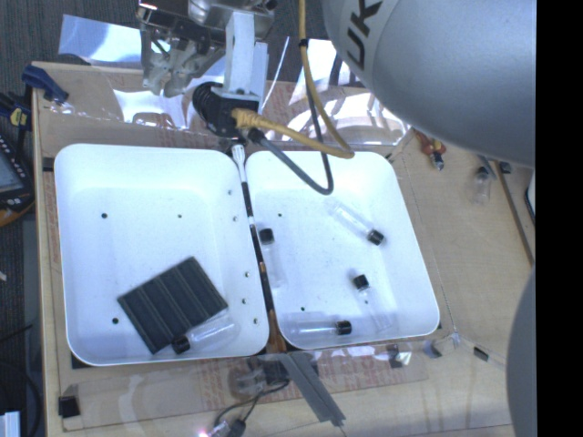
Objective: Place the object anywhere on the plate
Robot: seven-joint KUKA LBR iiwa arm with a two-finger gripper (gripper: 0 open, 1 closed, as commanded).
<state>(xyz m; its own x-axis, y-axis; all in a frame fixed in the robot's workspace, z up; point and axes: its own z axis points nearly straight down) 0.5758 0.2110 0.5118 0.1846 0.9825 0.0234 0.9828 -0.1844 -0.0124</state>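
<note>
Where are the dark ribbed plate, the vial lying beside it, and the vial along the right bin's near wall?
Dark ribbed plate (173, 304): camera view, middle of its ribbed top.
Vial beside plate (202, 337): camera view, clear body.
Vial at near wall (319, 328): camera view, clear body.

The big grey arm fills the far right, its rounded body close overhead with part of the maker's lettering showing. It stretches left along the far side, where the gripper hangs at the far left; its fingers are too cluttered to read.
</note>
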